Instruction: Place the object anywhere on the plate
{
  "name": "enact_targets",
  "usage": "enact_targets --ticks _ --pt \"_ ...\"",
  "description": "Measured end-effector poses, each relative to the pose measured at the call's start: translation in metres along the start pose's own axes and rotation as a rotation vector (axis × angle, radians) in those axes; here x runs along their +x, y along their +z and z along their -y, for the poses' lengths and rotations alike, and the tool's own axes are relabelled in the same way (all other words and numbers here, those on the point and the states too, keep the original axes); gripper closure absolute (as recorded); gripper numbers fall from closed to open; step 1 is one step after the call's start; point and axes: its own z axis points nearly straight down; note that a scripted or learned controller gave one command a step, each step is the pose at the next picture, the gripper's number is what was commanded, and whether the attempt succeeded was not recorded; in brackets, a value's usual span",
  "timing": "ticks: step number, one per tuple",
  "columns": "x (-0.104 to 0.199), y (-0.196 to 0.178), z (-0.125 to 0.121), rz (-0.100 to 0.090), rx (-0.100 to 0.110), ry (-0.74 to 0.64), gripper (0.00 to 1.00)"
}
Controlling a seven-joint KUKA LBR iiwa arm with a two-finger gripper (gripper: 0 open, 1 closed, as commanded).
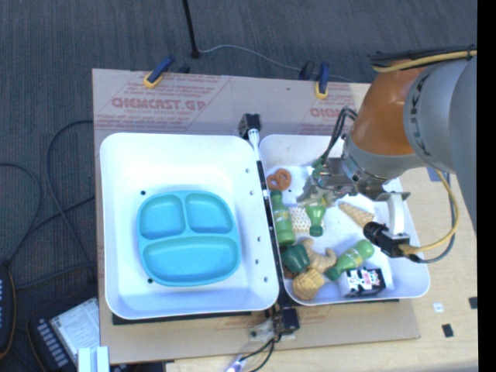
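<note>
In the right-hand bin point(415, 285), the grey arm's gripper point(319, 194) hangs low over a heap of toy food, its metal fingers point(310, 196) spread a little apart, and nothing can be made out between them. Just below the fingertips stands a small green bottle point(316, 218), upright or nearly so, close to them, though whether it touches cannot be told. A pretzel point(279, 180) lies to the left near the bin wall, an ice-cream cone point(358, 212) to the right. The blue three-compartment plate point(188, 237) sits in the left bin point(124, 153), well apart from the gripper, with nothing on it
</note>
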Motion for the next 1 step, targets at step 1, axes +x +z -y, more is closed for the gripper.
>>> enact_targets --ticks 1 --pt "0.0704 -0.076 0.0307 0.0 -0.001 0.0 1.0"
